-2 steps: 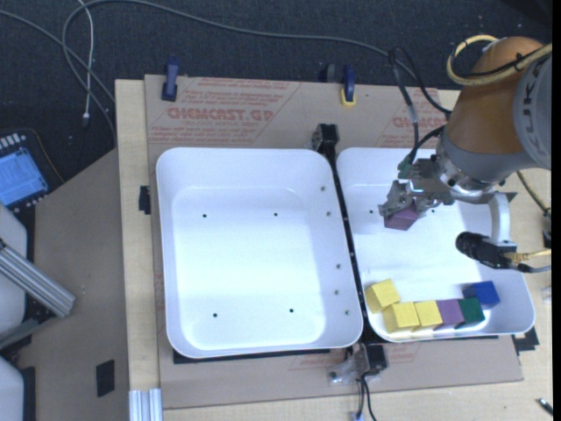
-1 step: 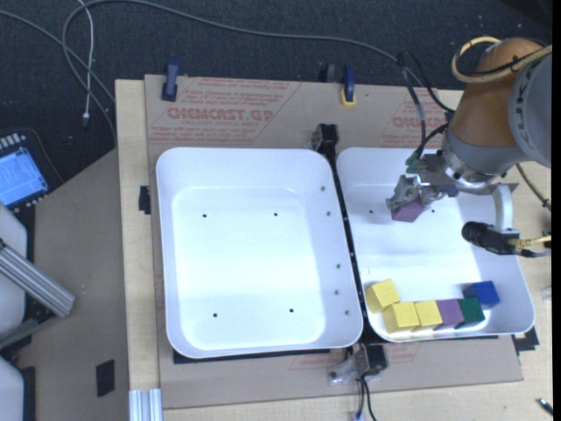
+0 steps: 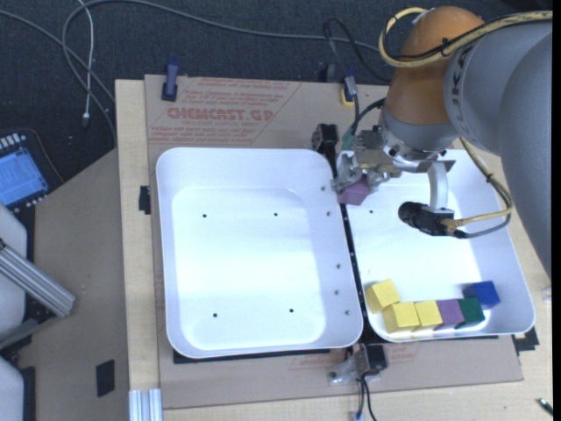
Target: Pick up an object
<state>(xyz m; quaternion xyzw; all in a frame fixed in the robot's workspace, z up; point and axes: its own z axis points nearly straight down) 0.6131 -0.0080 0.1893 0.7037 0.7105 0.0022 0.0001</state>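
Hidden parts: the grey arm with its orange band (image 3: 438, 51) covered the upper right corner of the right bin, and the arm's bulk ran off the frame's right and top edges.
End effector: the metal two-finger end effector (image 3: 358, 185) hung over the upper left corner of the right shallow white plastic bin (image 3: 500, 261), close to the seam between the bins.
Grip: a small mauve-purple block (image 3: 354, 194) sat between the fingertips, so it was closed on that block; the block's upper part was masked by the fingers.
Hard to read: a black fitting with a yellow cable (image 3: 427, 217) lay below the wrist; whether it touched the bin floor could not be told.
Bins: two, side by side on the wooden counter (image 3: 140, 323); the left shallow white plastic bin (image 3: 175, 261) showed only small dark dots.
Loose blocks: six, lined along the right bin's lower rim.
Yellow cubes: three (image 3: 401, 314), touching in a cluster at the row's left end.
Purple cube: one (image 3: 450, 310), next to the yellows.
Green cube: one (image 3: 472, 310), partly tucked against its neighbours.
Blue cube: one (image 3: 483, 293), at the row's right end.
Clamps: two blue ones (image 3: 170, 83) on the counter's far edge.
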